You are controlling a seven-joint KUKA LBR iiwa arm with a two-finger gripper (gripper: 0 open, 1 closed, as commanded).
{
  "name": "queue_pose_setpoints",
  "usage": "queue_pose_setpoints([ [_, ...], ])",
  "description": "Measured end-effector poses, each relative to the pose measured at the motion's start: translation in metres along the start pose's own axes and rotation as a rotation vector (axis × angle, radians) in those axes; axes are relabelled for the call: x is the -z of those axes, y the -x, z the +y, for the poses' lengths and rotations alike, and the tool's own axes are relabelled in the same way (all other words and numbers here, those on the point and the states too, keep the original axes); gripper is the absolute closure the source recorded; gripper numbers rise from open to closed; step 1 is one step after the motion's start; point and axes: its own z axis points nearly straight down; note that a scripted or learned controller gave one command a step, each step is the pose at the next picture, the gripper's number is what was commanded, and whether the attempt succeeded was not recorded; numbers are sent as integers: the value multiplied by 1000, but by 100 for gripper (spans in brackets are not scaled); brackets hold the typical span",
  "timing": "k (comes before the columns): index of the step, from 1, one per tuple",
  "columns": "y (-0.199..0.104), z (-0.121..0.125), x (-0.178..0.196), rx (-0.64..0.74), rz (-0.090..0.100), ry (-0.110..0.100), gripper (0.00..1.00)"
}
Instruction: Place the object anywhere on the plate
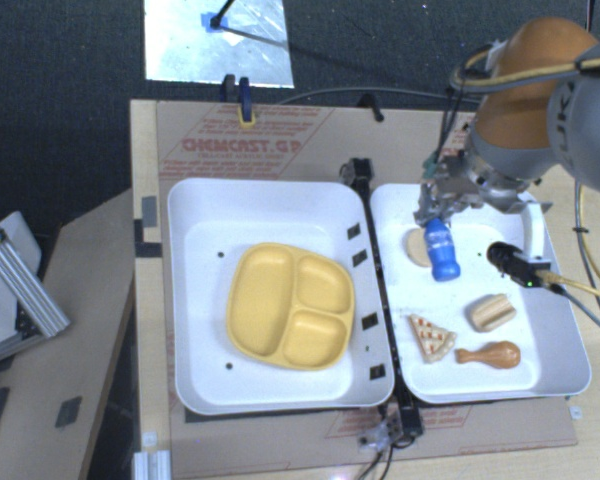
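- Blue bottle (440, 251) stands right of the yellow plate (290, 306), directly under my gripper (435, 208).
- I cannot tell whether it grips.
- Plate waits bare for delivery.

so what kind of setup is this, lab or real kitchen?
Most likely a lab pick-and-place bench, not a kitchen: two white bins clipped onto a board, toy food such as a pizza slice and drumstick, and an arm whose gripper is over a blue bottle.
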Motion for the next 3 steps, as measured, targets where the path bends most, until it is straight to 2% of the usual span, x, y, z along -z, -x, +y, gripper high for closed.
queue_pose_setpoints([
  [1,-51,-4,2,2,1,1,100],
  [2,-99,-31,-1,1,1,-1,100],
  [3,-155,-40,-13,2,1,0,100],
])
